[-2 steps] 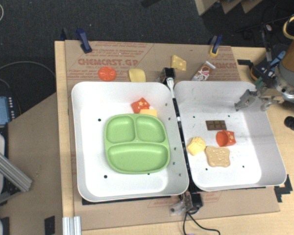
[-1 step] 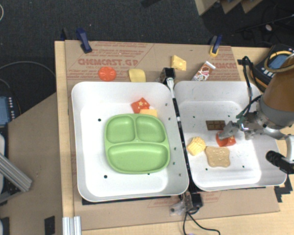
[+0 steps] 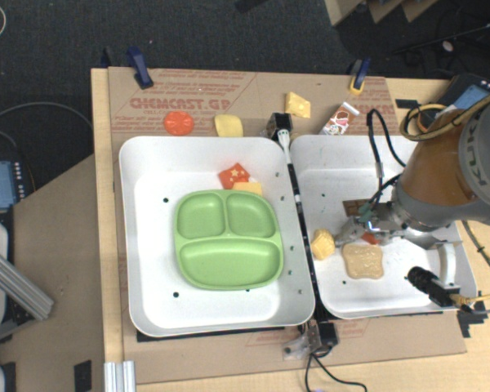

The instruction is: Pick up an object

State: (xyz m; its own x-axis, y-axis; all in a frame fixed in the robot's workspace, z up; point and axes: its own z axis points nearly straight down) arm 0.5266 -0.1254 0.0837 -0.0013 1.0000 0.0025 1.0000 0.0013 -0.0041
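The pincer (image 3: 366,229), its state untellable, is best being lowered squarely over the toast (image 3: 363,261) in the right bin (image 3: 335,162).

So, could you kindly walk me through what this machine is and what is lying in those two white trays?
This is a single camera fixed above a bench, looking down at a slant. The grey robot arm with an orange band reaches in from the right; its gripper is low over the right white bin. I cannot tell whether it holds anything. Near it lie a tan toast-shaped piece and a small yellow chunk. The left white bin holds a green divided plate, with a red block bearing a star behind it. More small toys sit on the cardboard beyond the bins.
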